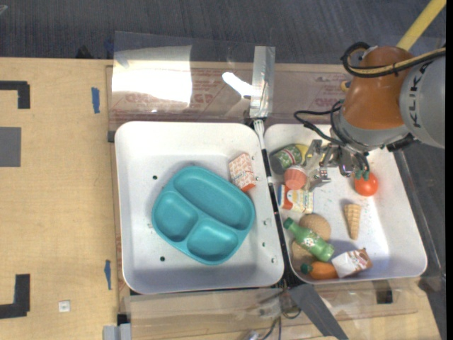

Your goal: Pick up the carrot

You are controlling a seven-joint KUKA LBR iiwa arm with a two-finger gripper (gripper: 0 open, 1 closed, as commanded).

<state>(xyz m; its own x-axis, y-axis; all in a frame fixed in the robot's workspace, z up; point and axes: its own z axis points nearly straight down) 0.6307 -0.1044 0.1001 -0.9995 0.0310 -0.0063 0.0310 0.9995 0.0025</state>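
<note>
**Carrot waits at the near edge**

Carrot (322, 270) lies at the right bin's (407, 261) near edge, touching a green bottle (311, 241) and small carton (352, 262). My gripper (333, 163) hovers near the far edge; I cannot tell its opening. I judge the approach not yet begun: next, travel nearward and descend. No labels are readable.

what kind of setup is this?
Likely a robot lab pick-and-place bench: two shallow white plastic bins on a plywood top, small toy food like an orange plastic carrot, and a grey arm with an orange band reaching in.
</note>
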